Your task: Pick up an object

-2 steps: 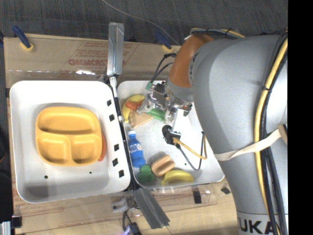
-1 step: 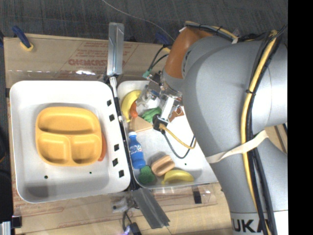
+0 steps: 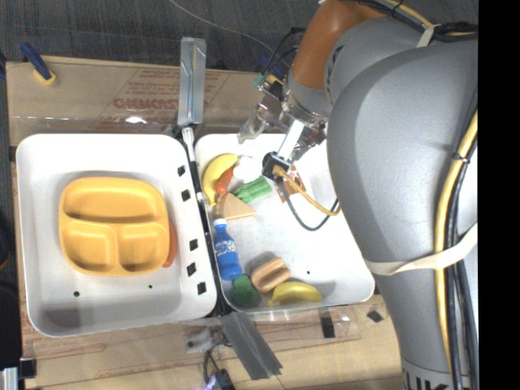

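Camera view has the end effector (image 3: pixel 276 136) low over the far end of the right bin (image 3: pixel 325 250). I cannot tell whether it is apart or together, and nothing can be seen in its grip.

The likeliest picks are just beside it: a banana (image 3: pixel 215 173) against the bin's left wall, a green block (image 3: pixel 253 191) and a tan wedge (image 3: pixel 234 208). These three lie packed, touching or nearly so.

That crowding is the main risk. A descent here could land on two things at once, or push the block into the wedge and close on nothing. The banana's curved skin may also slip out, and its place by the wall leaves little room on that side.

Nearer the camera, a blue bottle (image 3: pixel 225 254) lies along the same wall. Beyond it are a dark green lump (image 3: pixel 242 291), a bun (image 3: pixel 270 273) and a yellow fruit (image 3: pixel 296 292), clustered in the near corner. The bin's middle and right side are bare, so the approach from there looks open.

The left bin (image 3: pixel 32 218) holds a yellow divided tray (image 3: pixel 114 222), well apart from the arm.
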`<state>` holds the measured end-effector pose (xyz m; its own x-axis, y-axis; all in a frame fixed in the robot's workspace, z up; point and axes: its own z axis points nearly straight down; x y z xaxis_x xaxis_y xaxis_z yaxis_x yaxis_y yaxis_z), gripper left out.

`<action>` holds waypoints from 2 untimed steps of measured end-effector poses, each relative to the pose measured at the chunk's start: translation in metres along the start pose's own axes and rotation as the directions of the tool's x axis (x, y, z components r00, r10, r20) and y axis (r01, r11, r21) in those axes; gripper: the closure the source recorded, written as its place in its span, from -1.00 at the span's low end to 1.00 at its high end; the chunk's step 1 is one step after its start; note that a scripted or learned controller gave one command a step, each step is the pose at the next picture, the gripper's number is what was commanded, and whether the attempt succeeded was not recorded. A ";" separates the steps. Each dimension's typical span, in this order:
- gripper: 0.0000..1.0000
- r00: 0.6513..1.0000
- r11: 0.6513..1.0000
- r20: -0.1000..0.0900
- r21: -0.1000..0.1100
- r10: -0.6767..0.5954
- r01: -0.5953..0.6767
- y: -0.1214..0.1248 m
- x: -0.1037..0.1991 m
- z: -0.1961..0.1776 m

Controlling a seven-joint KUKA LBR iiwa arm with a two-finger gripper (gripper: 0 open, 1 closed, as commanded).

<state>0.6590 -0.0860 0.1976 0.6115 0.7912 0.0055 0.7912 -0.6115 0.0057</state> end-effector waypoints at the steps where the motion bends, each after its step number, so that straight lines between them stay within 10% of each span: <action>1: -1.00 0.968 0.968 0.013 0.013 0.251 -0.251 -0.003 -0.018 0.105; 2: -1.00 0.986 0.986 0.008 0.011 0.164 -0.164 0.025 -0.061 0.105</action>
<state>0.6425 -0.1492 0.0920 0.7333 0.6799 -0.0020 0.6799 -0.7333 -0.0059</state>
